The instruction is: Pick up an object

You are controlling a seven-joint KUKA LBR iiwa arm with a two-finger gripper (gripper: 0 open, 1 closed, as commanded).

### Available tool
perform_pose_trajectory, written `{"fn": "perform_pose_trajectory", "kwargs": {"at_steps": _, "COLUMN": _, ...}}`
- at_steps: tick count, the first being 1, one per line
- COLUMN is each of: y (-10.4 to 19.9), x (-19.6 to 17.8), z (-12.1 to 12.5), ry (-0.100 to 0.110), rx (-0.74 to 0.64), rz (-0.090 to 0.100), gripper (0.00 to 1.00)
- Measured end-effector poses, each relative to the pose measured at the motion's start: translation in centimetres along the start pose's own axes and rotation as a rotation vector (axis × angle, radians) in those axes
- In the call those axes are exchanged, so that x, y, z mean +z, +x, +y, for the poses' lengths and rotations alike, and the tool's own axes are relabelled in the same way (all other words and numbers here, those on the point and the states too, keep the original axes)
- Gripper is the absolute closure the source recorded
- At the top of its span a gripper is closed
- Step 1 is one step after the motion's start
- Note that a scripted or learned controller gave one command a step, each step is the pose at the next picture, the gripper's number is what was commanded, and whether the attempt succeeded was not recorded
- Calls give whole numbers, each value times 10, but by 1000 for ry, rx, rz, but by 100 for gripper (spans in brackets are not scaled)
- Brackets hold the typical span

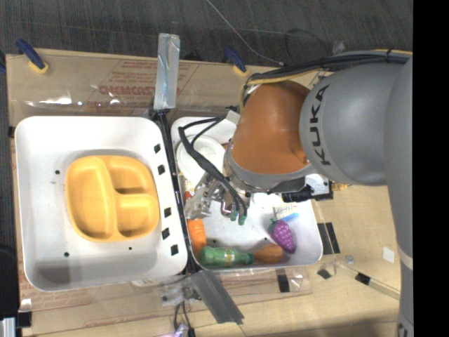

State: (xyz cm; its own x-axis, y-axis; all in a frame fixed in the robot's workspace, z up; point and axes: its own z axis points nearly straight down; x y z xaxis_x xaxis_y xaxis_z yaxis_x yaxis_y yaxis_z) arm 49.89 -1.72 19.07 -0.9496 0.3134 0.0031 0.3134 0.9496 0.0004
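Observation:
The right bin [309,248] holds an orange carrot [197,234], a green bottle [224,257], a brown sausage-shaped item [270,253] and a purple bunch of grapes [283,234]. A white and blue item [286,213] lies beside the grapes. My gripper [214,201] hangs low over the left part of this bin, just above the carrot, under the arm's orange band. Its metal parts are tangled with cables and partly hidden by the wrist. Nothing shows clearly between them.
The left bin [35,188] carries a yellow divided tray [112,195]. A black divider strip [167,188] runs between the two bins. The grey arm [358,118] covers the back and right of the right bin. Brown cardboard [365,251] surrounds the bins.

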Motion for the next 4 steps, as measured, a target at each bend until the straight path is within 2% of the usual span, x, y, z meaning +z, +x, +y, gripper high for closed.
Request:
{"fn": "perform_pose_trajectory", "kwargs": {"at_steps": 1, "y": 57, "x": -1, "z": 116, "ry": -2, "rx": 168, "rz": -2, "gripper": 100}}
{"fn": "perform_pose_trajectory", "kwargs": {"at_steps": 2, "y": 10, "x": -80, "z": 135, "ry": -4, "rx": 228, "rz": -8, "gripper": 100}}
{"fn": "perform_pose_trajectory", "kwargs": {"at_steps": 3, "y": -32, "x": -76, "z": 52, "ry": 1, "rx": 122, "rz": -5, "gripper": 100}}
{"fn": "perform_pose_trajectory", "kwargs": {"at_steps": 4, "y": 62, "x": 47, "z": 106, "ry": 5, "rx": 201, "rz": 6, "gripper": 100}}
